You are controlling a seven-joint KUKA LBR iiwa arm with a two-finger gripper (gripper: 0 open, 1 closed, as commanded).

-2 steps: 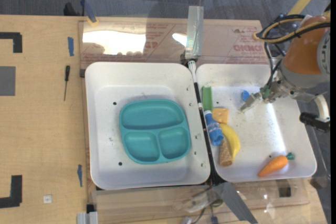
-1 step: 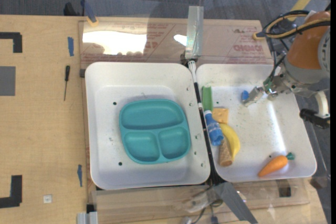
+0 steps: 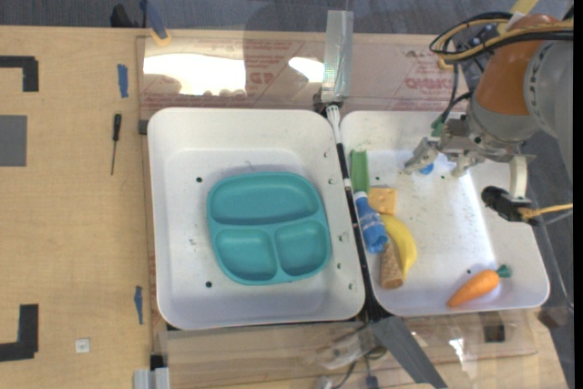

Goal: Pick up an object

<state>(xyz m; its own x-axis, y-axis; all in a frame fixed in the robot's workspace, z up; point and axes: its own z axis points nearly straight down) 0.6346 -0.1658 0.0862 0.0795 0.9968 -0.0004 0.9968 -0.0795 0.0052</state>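
Observation:
My gripper (image 3: 441,161) hangs over the back part of the right bin (image 3: 510,241), with the orange wrist band above it. Its two fingers stand apart, open, and only white bin floor shows between them. Along the bin's left side lie a green block (image 3: 359,168), a blue bottle-like item (image 3: 373,228), a small orange wedge (image 3: 383,199), a yellow banana (image 3: 402,243) and a brown stick-like piece (image 3: 391,268). A carrot (image 3: 475,287) rests at the front right corner. All of these lie apart from the gripper, to its left and front.
The left bin (image 3: 173,196) holds a teal divided plate (image 3: 269,226). A raised divider (image 3: 344,187) separates the bins. A clear panel and metal post (image 3: 338,55) stand behind them. Cables (image 3: 469,36) loop near the arm at the right.

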